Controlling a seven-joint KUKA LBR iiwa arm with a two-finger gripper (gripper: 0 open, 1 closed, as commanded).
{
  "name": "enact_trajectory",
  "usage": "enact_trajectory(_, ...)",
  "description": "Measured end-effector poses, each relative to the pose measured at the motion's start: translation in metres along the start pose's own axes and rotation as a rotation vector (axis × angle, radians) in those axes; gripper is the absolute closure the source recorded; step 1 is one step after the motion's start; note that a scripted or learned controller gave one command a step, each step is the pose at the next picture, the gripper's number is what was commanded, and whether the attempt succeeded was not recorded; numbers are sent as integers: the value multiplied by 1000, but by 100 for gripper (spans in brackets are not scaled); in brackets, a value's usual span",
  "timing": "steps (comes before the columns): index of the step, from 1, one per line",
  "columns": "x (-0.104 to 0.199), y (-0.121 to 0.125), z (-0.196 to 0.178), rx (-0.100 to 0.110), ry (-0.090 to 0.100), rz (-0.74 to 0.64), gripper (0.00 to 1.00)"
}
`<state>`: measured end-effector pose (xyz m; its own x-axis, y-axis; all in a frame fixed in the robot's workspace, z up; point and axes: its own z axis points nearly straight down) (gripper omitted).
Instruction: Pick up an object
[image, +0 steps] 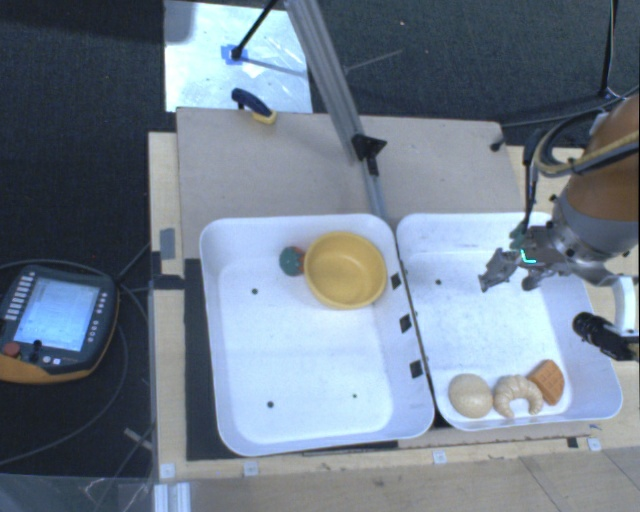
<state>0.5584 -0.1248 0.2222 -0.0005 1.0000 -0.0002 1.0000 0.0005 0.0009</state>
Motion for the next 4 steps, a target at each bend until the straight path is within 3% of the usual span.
enact_trajectory(1,0,0,0,0,0,0,0)
enact_trajectory(4,7,15,133,3,0,0,0)
